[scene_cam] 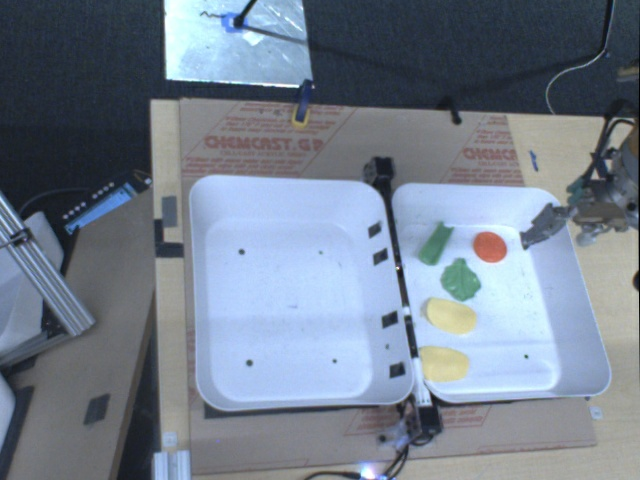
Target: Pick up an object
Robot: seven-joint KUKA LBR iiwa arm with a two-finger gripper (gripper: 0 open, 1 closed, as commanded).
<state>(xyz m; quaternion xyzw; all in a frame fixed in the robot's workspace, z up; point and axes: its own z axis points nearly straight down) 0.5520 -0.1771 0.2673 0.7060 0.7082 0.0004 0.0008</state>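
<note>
The right bin [570, 308] holds several small items. An orange round piece [489, 246] lies near its back, with a long green piece [435, 243] to its left. Below them sits a dark green leafy piece [461, 279], then a yellow piece [451, 315] and another yellow piece [443, 363] near the front. My gripper [543, 224] hangs at the bin's back right rim, just right of the orange piece, with nothing seen between its fingers.
The left bin [290, 288] stands beside the right one, with a black hinge strip [392, 298] between them. A silver sheet [237, 26] lies on the dark floor behind. An aluminium frame [40, 268] stands at the far left.
</note>
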